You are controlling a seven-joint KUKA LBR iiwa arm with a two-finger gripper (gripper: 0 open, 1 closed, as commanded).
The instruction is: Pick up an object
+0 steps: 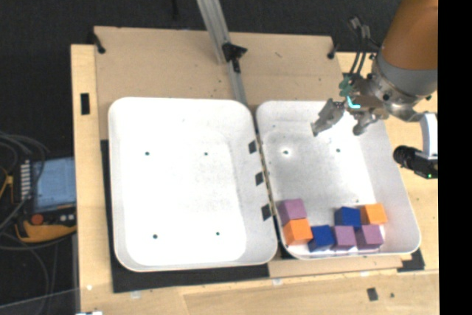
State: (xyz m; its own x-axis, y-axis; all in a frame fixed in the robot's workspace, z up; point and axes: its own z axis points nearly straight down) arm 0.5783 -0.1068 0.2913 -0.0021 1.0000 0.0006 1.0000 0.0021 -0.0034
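My gripper [342, 125] hangs over the far part of the right bin [324, 166], its two grey fingers spread apart with nothing between them. Several small blocks lie along that bin's near edge, well below the gripper: a purple block [292, 209] on the left with an orange block [298, 231] just in front of it, a blue block [321, 237], a purple block [344, 236], a blue block [347, 217], an orange block [374, 214] and a purple block [370, 235].
The left bin [184, 181] sits beside the right one, joined by black clips at the shared edge. A metal pole [210, 4] slants up from the bench's back. A blue box and cables [44, 192] lie off the bench's left side.
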